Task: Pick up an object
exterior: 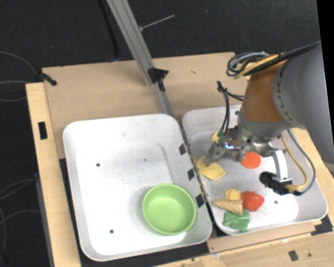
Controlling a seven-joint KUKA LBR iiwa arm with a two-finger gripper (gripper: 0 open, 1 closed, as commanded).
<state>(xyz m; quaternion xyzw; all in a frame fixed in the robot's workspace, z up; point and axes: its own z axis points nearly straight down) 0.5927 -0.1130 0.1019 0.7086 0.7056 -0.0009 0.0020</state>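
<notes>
One yellow piece lies near the gripper, at its seven o'clock; descend centred over it. Whether the gripper is clenched, I cannot tell.

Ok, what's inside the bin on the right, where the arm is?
A yellow wedge, an orange ball, a red toy, a tan cone and a green toy lie in the right bin. The arm covers the bin's far part, so anything there is hidden.

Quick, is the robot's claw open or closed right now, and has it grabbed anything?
Gripper: cannot be told whether open or closed; it is over the right bin, close beside the yellow piece.
</notes>
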